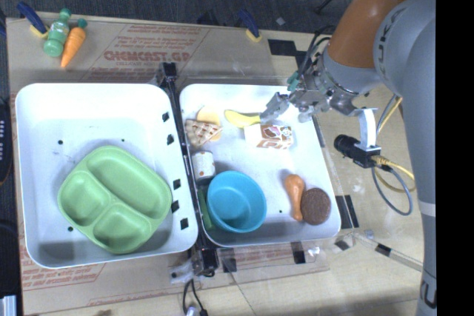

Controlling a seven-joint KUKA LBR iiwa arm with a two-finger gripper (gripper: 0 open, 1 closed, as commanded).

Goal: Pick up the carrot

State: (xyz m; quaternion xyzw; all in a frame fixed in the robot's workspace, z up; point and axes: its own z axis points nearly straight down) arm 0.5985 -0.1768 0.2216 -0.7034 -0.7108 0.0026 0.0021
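Outside both bins, at the far left corner of the bench, we see the carrot [72, 46] lying on the cardboard sheet [148, 52], its green top pointing away from us. It touches a green toy vegetable [55, 37] on its left, and a blue clamp [31, 18] sits just beside that.

We see the gripper [285, 101] over the far edge of the right bin [326, 181], well apart from the carrot. Its fingers look slightly spread with nothing between them. Just under and left of the fingertips lies a banana [241, 117], and near it a small printed carton [275, 135].

We also note in the right bin a waffle [202, 132], a pale yellow piece [207, 115] touching it, a small white cup [202, 163], a blue bowl [236, 201], a drumstick [295, 194] and a brown round patty [316, 206] touching the drumstick.

We see the left bin [44, 122] holding a green divided plate [115, 197], lying slanted toward the near side.

The arm [385, 26] comes in from the right, with yellow and black cables [385, 159] hanging beside it.
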